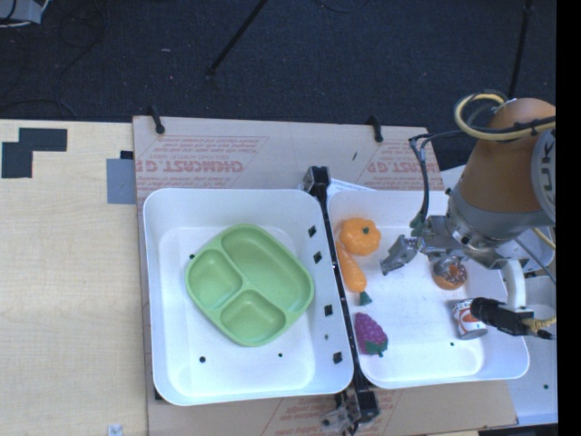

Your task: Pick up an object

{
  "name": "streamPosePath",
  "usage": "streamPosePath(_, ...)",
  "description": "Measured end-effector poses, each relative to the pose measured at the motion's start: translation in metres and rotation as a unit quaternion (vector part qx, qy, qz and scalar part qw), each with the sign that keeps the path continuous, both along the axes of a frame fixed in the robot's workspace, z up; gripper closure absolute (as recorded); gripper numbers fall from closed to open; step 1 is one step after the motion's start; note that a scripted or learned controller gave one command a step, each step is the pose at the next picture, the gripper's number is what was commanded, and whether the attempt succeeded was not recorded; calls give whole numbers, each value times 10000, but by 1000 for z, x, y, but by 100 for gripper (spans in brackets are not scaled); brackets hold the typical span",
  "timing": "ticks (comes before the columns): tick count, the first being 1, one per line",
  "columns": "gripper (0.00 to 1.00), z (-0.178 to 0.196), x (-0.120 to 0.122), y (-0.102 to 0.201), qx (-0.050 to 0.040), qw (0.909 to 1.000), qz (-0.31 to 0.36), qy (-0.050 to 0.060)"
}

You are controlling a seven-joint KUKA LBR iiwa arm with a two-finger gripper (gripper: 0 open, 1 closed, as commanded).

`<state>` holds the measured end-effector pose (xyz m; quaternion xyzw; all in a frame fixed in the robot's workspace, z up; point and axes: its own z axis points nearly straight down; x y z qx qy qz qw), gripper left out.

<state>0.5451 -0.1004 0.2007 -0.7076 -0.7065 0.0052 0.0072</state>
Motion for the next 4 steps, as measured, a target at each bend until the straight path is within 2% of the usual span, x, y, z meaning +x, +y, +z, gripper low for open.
streamPosePath(1,0,7,3,0,-8,10000,10,-66)
streamPosePath(2,0,-36,2,2,-7,10000,11,-49)
streamPosePath(3,0,-100,3,5,-5,10000,6,-48)
streamPosePath(4,0,-114,3,6,-8,10000,-4,-61)
